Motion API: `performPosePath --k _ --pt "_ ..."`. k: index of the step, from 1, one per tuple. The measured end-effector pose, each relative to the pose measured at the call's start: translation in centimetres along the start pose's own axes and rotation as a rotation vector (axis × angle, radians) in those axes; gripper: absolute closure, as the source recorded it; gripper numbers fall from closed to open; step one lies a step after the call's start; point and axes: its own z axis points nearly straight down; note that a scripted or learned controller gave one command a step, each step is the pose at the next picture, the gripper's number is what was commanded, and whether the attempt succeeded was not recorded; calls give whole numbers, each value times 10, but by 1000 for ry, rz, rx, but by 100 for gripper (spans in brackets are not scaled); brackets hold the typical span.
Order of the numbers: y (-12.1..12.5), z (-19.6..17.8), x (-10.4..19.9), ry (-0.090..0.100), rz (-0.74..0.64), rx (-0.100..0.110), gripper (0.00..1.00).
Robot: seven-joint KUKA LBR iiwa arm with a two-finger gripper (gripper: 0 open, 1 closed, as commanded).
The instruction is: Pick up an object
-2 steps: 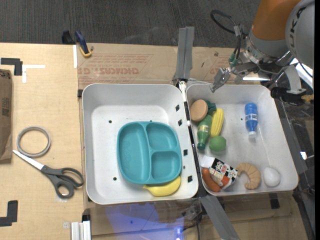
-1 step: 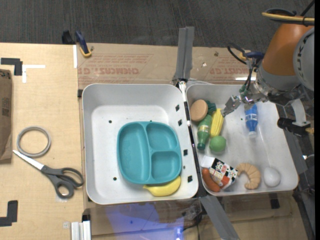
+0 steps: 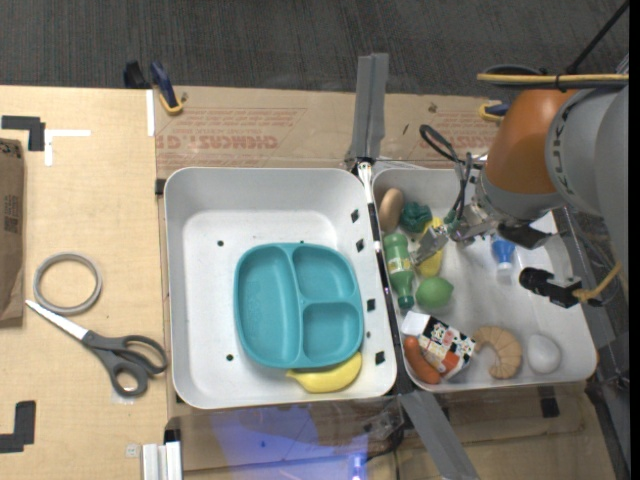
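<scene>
Faintly, cardboard (image 3: 262,136) shows mirrored lettering (illegible)

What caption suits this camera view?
Arm hangs over right bin of toy food; teal tray and banana in left bin.

Cardboard sheet (image 3: 262,128), upside-down red print, illegible

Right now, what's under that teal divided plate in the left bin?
A yellow banana pokes out from beneath the teal plate's front edge. The rest of it, and anything else underneath, is covered by the plate.
</scene>
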Motion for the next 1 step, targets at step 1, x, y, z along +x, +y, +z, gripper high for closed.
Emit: performPosePath --k 1 --pt "0 -10 -1 -1 0 -1 100"
